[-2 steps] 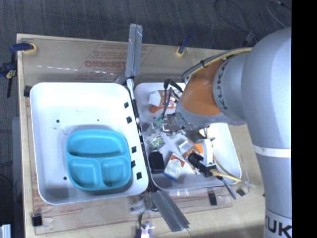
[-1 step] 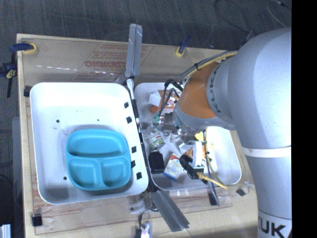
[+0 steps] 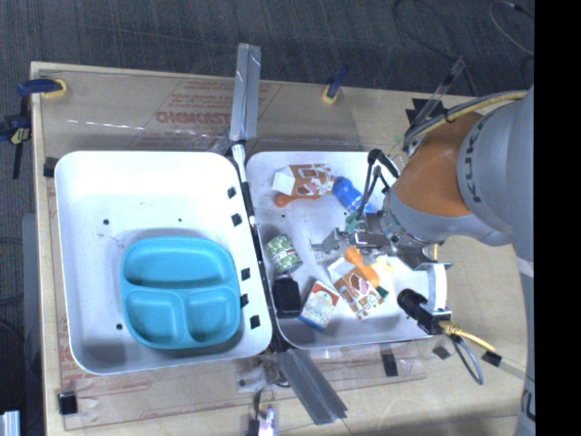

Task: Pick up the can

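Reaching in from three o'clock, the arm [image 3: 472,180] has its gripper [image 3: 349,240] low over the middle of the right bin [image 3: 263,166], and how its tips stand cannot be told from this slanted view, nor can anything be made out between them. The can [image 3: 283,253], small with a green printed wrap, lies on its side on the bin floor toward the bin's left wall, roughly at nine o'clock from the gripper and a touch lower in the view, near but apart from it. Its long axis seems to run from about ten o'clock to four o'clock, though the wrap and the blur make that a loose reading. Just below it, at six o'clock, sits a black block [image 3: 287,295], and at about four o'clock from the can a small teal carton [image 3: 320,305]; an orange-and-white snack pack [image 3: 358,286] lies close under the gripper. My judgement is that the coming move turns on a short shift toward nine o'clock, with the closing line set across the can's narrow width rather than along its length, since a lying cylinder may roll away toward the bin wall if pinched end to end. The left bin [image 3: 82,189] bears a blue divided tray [image 3: 180,291], well apart.
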`<state>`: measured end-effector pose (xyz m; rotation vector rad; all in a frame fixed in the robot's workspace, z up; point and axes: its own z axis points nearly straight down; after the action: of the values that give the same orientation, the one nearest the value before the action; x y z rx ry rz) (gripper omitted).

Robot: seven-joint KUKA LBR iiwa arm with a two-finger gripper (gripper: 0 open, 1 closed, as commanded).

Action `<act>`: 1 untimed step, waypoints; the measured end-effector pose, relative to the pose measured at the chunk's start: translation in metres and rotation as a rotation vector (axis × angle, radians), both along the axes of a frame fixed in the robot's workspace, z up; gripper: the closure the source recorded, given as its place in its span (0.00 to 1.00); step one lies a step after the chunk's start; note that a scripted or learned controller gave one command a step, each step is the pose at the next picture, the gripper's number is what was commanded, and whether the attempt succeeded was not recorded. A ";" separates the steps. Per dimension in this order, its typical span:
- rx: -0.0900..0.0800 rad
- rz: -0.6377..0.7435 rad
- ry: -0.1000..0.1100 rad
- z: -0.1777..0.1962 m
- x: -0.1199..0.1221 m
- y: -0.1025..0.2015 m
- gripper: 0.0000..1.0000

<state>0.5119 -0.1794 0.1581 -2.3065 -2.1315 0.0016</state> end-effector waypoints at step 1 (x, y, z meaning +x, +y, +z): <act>-0.013 0.131 -0.012 -0.060 0.037 0.017 0.00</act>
<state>0.5484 -0.1619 0.0985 -2.1741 -2.2915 0.0020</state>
